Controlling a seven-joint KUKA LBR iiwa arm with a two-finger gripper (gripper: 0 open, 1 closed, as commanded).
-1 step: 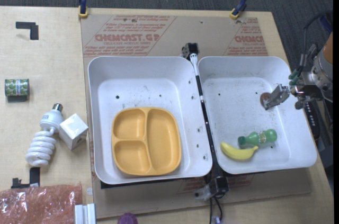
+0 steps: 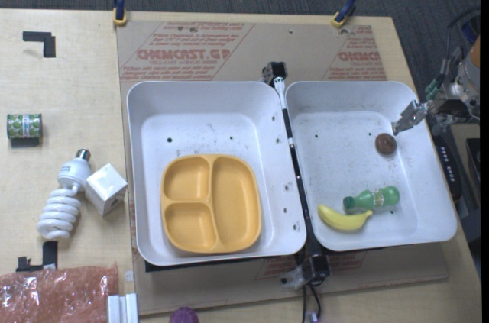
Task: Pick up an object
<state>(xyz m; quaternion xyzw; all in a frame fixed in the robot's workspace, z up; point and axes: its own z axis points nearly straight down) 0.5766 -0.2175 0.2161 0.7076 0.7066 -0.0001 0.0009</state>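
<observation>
**Ana:** At the right bin's [image 2: 428,161] far right rim, the pincer [image 2: 410,117] hangs over the wall; its grey tips point down and to the left, into the bin; nothing lies between them.

**Ben:** Open or closed?

**Ana:** I cannot tell; the tips are small and blur into one sliver at this slant.

**Ben:** What lies nearest it?

**Ana:** The small brown ball [image 2: 386,144], just beside the tips, down and to the left of them on the bin floor; round, dull brown, with no long axis to line up on; it sits apart from the rest.

**Ben:** And the others?

**Ana:** The green bottle [image 2: 372,199] lies on its side nearer the front wall, long axis running left to right with a slight upward tilt to the right; the yellow banana [image 2: 344,218] curves just below it, touching or nearly so; both are farther from the pincer than the ball.

**Ben:** So the ball, probably.

**Ana:** That is my judgement; a short drop down-left would reach it; the yellow divided plate [image 2: 212,203] in the left bin [image 2: 145,161] is well apart.
</observation>
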